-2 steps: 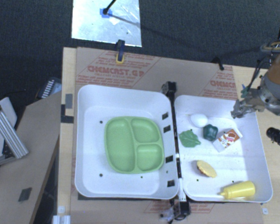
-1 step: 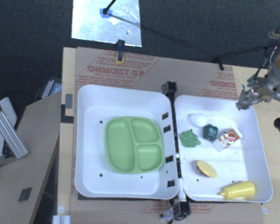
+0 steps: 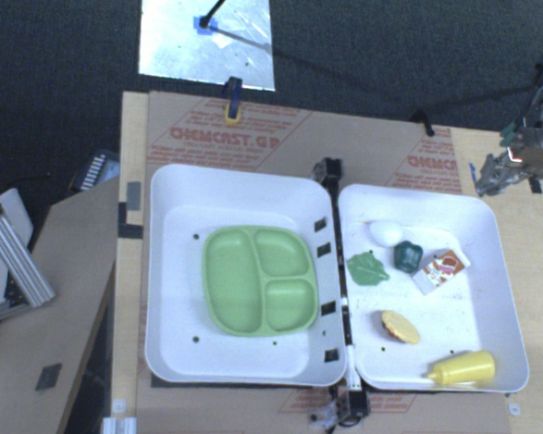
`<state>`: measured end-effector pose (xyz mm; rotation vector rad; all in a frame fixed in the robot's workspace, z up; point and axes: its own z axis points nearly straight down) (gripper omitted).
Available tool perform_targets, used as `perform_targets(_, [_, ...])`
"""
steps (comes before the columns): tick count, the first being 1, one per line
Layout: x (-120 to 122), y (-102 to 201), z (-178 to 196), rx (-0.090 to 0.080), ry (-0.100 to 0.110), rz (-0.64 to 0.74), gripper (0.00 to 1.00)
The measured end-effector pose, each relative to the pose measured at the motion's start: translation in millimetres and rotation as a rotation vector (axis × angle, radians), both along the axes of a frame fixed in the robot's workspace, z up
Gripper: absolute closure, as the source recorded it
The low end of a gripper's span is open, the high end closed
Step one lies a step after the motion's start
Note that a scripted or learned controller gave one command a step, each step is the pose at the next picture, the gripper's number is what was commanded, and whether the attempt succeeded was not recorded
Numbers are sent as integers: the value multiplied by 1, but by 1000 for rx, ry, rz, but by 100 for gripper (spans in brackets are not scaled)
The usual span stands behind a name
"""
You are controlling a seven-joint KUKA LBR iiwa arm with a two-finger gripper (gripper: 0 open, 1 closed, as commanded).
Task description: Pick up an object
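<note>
Pincer (image 3: 497,177) of mine hangs at the two o'clock corner of the bench, outside the right shallow white bin (image 3: 504,274) and above the brown cardboard sheet (image 3: 286,138) that lies under both bins; from this view I cannot tell how it is set. Nothing is between its tips. Inside that right bin, toward its twelve o'clock side, a small white egg-shaped object (image 3: 385,232) lies just beside a dark green rounded lump (image 3: 408,256). At three o'clock from the lump sits a white packet with a red and orange print (image 3: 442,269), and at nine o'clock from it a flat green leaf-shaped piece (image 3: 368,269). Lower, near the bin's middle, lies a tan oval biscuit-like piece (image 3: 400,327), and at its five o'clock corner a yellow plastic bottle (image 3: 463,368) lies on its side. The left shallow white bin (image 3: 172,251) holds a pale green divided plastic tray (image 3: 258,280) with three compartments.
</note>
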<state>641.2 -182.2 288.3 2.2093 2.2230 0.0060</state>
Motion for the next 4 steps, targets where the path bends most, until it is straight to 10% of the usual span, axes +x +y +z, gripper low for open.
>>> perform_targets(4, [-79, 188, -37, 4, 8, 3, 100])
